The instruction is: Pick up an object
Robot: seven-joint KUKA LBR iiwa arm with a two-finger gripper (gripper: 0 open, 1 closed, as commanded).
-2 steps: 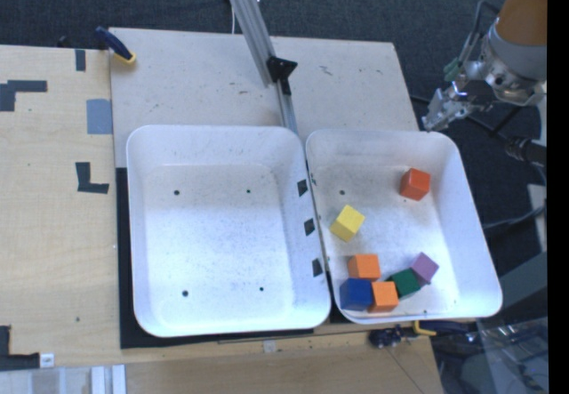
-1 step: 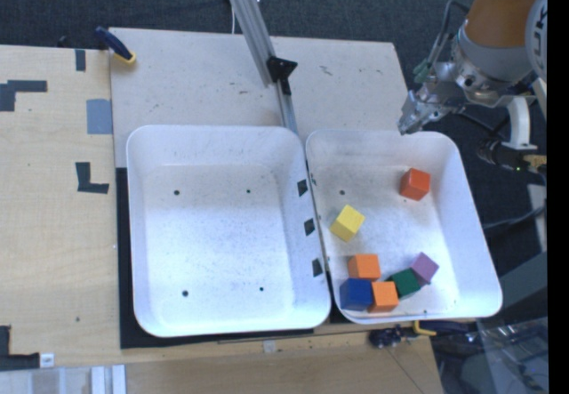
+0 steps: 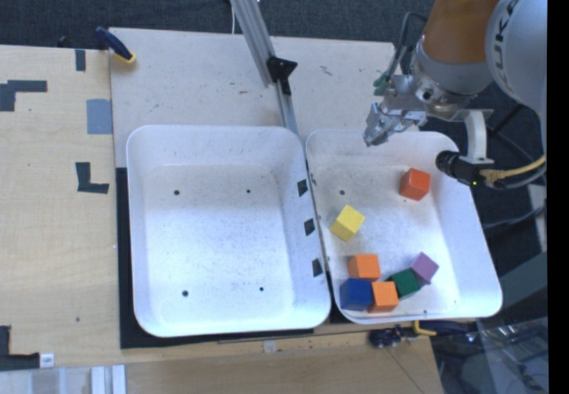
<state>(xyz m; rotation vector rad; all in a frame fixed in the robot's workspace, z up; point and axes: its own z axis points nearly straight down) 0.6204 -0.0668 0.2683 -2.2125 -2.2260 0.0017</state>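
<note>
On the bench (image 3: 53,205) at the far left, well left of the right bin, sit some dark tape marks (image 3: 86,177) and a grey patch (image 3: 99,116), with a blue-and-yellow clamp (image 3: 116,45) up near the bench's back edge. Next comes the left bin (image 3: 160,312), pressed against the right bin's (image 3: 462,294) left wall. A slanting metal rail (image 3: 249,10) runs down from the top to meet the seam between the two bins.

Inside the right bin, working across: a yellow cube (image 3: 348,222) lies tilted toward the left-centre of the floor. Below it, near the front wall, is a huddle of blocks touching one another: a blue cube (image 3: 356,293), an orange cube (image 3: 363,266) just behind it, a second orange cube (image 3: 384,295) beside the blue, then a green cube (image 3: 405,282) and a purple cube (image 3: 425,267). Apart from the huddle, toward the bin's back right, sits a red cube (image 3: 414,183) on its own.

The gripper (image 3: 379,132) hangs over the bin's back rim, up and to the left of the red cube and clear of it, well apart from the huddle at the front. Nothing is between its fingers; they point down, close together, though I cannot tell how far apart they are. The arm (image 3: 471,28) reaches in from past the bin's right corner.
</note>
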